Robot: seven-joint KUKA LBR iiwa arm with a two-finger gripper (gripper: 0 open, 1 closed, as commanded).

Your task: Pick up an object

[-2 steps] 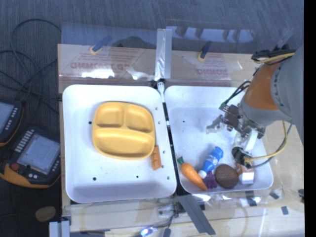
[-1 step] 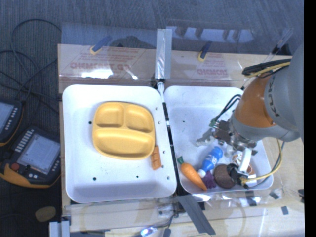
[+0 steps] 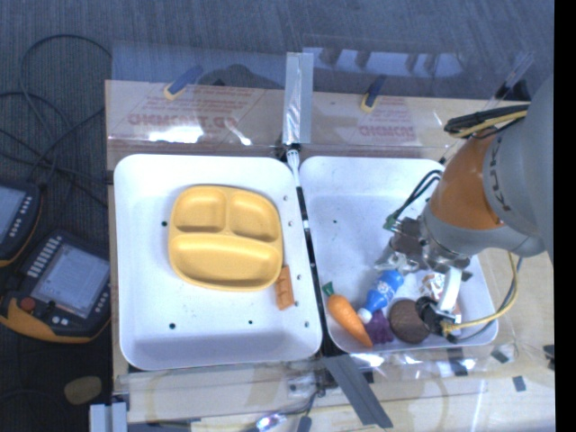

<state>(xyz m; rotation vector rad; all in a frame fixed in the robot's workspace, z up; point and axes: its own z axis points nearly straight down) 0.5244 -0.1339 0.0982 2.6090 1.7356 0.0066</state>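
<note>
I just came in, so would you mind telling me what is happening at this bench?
The arm reaches into the right bin, its gripper low over a cluster of small things: a blue bottle, a carrot, a purple piece and a brown round item. Nothing is visibly held. In the left bin lie a yellow divided plate and a small orange piece.

A handheld control pendant [image 3: 56, 286] lies on the dark carpet [image 3: 270, 12] left of the counter [image 3: 135, 106], black cables [image 3: 36, 106] looping nearby.
</note>
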